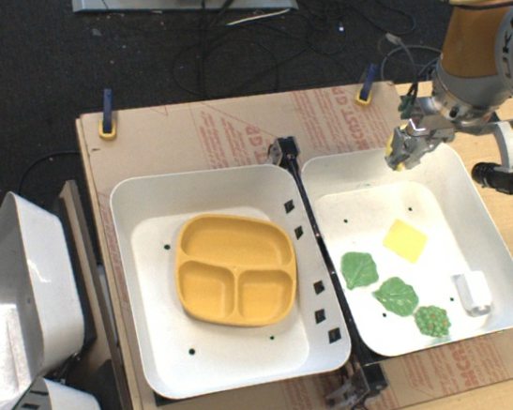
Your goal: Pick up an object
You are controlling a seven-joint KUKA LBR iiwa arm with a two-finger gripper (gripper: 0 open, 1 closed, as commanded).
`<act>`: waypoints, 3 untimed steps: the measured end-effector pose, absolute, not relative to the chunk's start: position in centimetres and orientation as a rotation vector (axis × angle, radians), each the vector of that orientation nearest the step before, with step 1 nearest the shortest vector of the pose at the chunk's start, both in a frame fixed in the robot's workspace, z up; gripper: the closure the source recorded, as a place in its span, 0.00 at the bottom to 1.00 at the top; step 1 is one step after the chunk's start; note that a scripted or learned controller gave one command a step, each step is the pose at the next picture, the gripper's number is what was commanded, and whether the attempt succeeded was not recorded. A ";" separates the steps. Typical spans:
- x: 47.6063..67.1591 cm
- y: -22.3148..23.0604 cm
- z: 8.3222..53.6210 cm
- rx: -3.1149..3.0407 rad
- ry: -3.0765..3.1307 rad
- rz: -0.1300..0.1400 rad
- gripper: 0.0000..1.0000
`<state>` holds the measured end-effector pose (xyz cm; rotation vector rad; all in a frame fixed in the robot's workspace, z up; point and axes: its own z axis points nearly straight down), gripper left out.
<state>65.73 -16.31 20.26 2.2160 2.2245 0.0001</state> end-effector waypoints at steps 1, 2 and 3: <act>65.3 -10.6 21.7 2.213 2.231 0.003 1.00; 64.8 -5.9 22.7 2.217 2.225 0.000 1.00; 64.4 -1.4 22.9 2.215 2.231 0.001 1.00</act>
